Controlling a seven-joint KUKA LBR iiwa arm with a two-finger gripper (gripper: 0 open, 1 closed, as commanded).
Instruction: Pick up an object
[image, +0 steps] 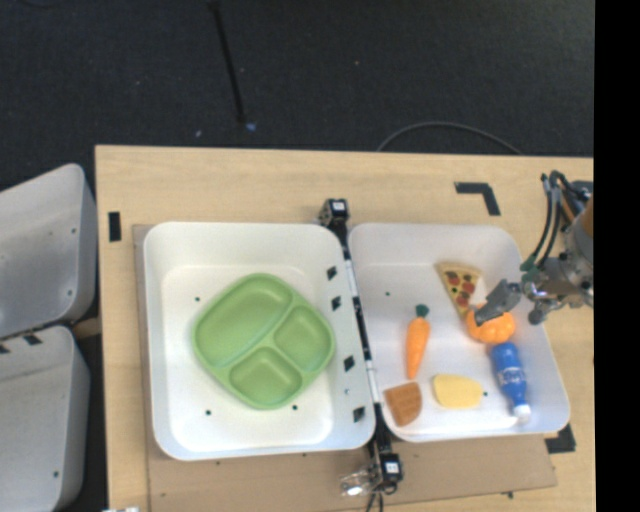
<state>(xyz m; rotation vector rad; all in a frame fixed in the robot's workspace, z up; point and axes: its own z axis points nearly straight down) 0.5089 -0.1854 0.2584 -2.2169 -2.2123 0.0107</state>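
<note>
Seemingly released, the jaws (520, 300) straddle an orange fruit (492, 327) crowded by pizza slice (460, 283) and blue bottle (509, 375).

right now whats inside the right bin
In the right bin: a pizza slice, a carrot, an orange fruit, a blue bottle, a yellow piece and a brown piece. The gripper covers the fruit's top.
</note>
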